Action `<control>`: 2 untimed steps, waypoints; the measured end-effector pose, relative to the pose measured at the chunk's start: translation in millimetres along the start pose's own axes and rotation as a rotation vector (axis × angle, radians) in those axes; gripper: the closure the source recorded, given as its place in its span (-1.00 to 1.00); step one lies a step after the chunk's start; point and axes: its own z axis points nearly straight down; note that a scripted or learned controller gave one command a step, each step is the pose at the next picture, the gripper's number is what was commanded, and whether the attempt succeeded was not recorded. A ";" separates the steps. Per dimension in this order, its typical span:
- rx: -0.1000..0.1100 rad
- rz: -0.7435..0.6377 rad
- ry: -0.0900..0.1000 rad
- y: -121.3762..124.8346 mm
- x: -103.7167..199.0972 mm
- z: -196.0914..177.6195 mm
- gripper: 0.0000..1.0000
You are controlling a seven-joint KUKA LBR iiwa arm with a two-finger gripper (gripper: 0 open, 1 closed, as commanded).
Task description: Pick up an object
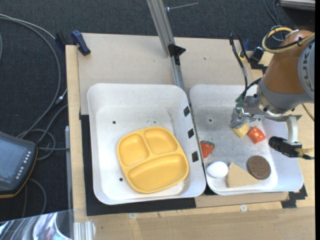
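Currently the gripper point(242, 118) is seen low over the right bin point(220, 96), at the end of the grey arm point(285, 79) w/ its orange band, which enters from the right. Whether it is open or closed can't be told from this angle, and nothing is seen held in it. Just below the tool, a small yellow block point(242, 131) is found, looking close to or touching the tip; contact can't be confirmed. Right beside that block, an orange-red piece point(257, 135) is placed. Further toward the near edge, a brown round cookie-like disc point(259, 167) is seen, w/ a tan wedge point(238, 177) next to it and a white egg point(217, 170) touching or just beside the wedge. A strawberry-like red item point(207, 148) w/ green top lies to the tool's lower left, near the bin wall. Beyond that wall, in the left bin point(100, 134), a yellow divided plate point(152, 159) w/ three compartments is set, well apart from the tool.
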 end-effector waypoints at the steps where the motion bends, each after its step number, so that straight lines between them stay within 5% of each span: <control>1: -0.001 -0.001 0.000 5.9 4.0 -63.8 1.00; 2: 0.004 0.000 0.001 7.2 4.4 -90.6 1.00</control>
